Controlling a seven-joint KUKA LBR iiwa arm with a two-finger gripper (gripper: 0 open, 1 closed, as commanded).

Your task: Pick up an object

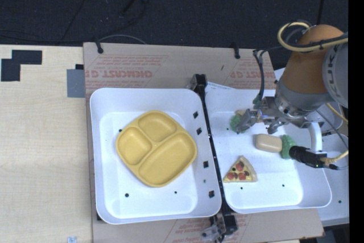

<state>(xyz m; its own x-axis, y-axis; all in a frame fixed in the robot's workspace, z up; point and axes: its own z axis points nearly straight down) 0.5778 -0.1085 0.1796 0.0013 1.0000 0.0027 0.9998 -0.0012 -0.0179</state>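
Hovering low over the right bin (318,193), the gripper (257,120) sits beside a green toy (237,121) at the bin's upper left; I cannot tell from this slant whether it has anything. Other candidates lie near: a beige block (267,143) touching a green piece (287,145), and a pizza slice (240,170) further forward. Risks as I judge them: a glancing close pushes the green toy toward the divider, or the wrist knocks the block; the yellow plate (156,148) in the left bin (108,190) looks safe.
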